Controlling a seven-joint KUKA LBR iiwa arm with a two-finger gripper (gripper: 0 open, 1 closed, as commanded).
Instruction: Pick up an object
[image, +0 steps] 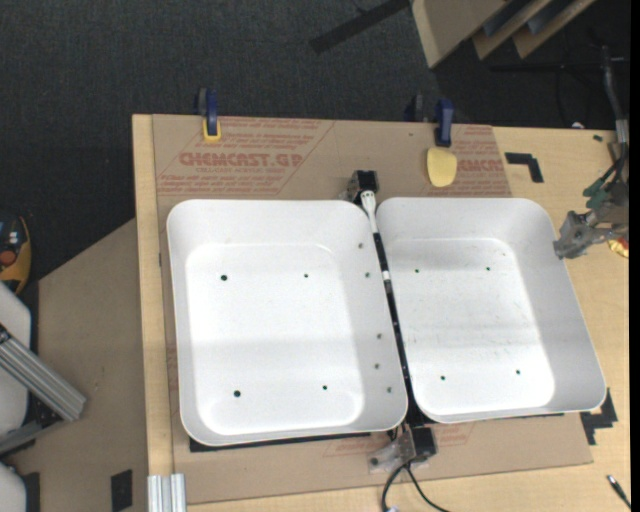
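A small pale yellow object (441, 166) lies on the brown board behind the right bin (560, 330), just below a blue clamp (443, 118). The left bin (185, 330) and the right bin show bare white floors marked with small black dots. At the right edge of the view, a grey metal part with thin wires above it looks like my gripper (578, 236). It hovers just outside the right bin's far right rim, well away from the yellow object. It is small and partly cut off by the frame.
A black bar (385, 300) runs along the seam between the bins, with a cable at its near end (405, 455). A second blue clamp (209, 110) grips the board's far edge. Dark floor surrounds the bench, and a metal rail (40, 380) lies at the left.
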